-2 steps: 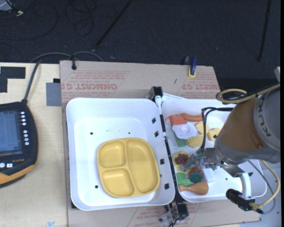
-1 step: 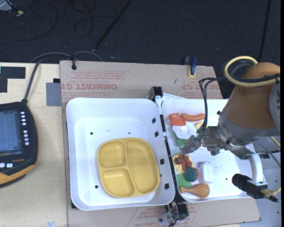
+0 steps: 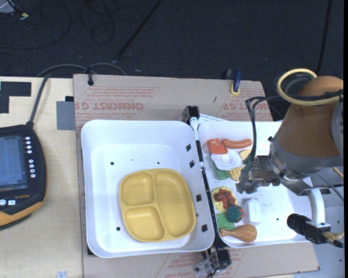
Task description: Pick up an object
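Observation:
The right bin (image 3: 278, 227) holds a pile of toy food along its left side: an orange-red sausage (image 3: 236, 143), a red piece (image 3: 216, 147), a white piece (image 3: 224, 161), a red and yellow item (image 3: 224, 197), a green-teal item (image 3: 232, 214) and a tan drumstick (image 3: 240, 233). My gripper (image 3: 247, 182) hangs low over the bin's middle, just right of the pile, under the grey and orange arm (image 3: 307, 126). I see nothing between its fingers, and their state is hidden by the wrist.
The left bin (image 3: 98, 149) holds a yellow divided plate (image 3: 156, 204). A teach pendant (image 3: 11, 167) lies at the far left on the bench. A black clamp (image 3: 191, 113) sits where the bins meet, and cables run by the arm at the right.

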Available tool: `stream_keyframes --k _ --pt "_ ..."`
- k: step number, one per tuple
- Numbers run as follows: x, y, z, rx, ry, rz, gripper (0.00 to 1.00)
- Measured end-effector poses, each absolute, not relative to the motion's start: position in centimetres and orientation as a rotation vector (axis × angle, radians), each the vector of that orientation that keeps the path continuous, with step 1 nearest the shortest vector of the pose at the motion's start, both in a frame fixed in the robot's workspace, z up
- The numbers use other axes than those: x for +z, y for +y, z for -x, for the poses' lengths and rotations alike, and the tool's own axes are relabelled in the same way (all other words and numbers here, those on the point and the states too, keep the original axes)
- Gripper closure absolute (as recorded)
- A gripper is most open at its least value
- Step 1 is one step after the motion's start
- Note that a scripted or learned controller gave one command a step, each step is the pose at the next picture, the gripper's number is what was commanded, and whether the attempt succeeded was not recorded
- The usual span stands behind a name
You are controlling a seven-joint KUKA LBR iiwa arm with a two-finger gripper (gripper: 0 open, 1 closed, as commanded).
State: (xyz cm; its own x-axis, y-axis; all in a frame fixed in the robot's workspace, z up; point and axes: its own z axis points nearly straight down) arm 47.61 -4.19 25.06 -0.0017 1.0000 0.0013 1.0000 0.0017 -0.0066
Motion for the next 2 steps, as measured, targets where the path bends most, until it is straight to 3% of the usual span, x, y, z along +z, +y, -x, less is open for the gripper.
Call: stream_keyframes --k 1,2 --pt "27.6 0.3 -54.8 -0.003 -2.228 2.218 1.0" --pt "34.9 -2.2 -50.7 -0.002 -2.219 2.227 1.0"
